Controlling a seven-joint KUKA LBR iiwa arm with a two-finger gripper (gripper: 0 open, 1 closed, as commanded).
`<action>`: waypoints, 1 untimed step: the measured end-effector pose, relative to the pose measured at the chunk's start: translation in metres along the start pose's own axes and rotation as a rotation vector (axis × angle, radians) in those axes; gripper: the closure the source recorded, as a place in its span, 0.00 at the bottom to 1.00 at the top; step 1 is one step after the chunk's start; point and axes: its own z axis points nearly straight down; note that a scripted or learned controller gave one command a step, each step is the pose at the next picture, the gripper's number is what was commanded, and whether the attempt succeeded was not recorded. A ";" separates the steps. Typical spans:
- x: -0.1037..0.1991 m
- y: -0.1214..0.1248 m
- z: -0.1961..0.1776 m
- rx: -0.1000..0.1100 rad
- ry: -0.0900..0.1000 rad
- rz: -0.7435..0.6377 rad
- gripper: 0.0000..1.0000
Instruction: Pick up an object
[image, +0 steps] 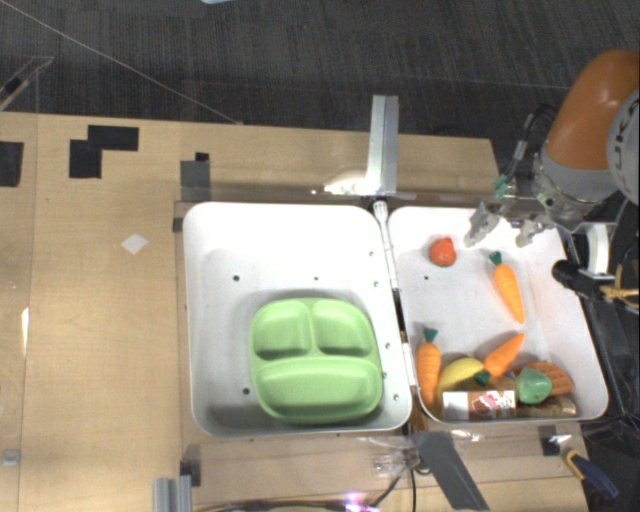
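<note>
Above the right bin's (420, 300) far edge, the gripper (506, 228) hangs spread and empty, nothing yet picked up, carrot (508, 290) just below.

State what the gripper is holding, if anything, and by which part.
Nothing is held: the gripper hangs open above the right bin's far edge, with no object between its fingers.

Tool (503, 226) hangs open (fingers spread), arm bent.
</note>
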 end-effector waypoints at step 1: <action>-0.051 -0.006 0.097 -0.003 -0.002 -0.040 0.00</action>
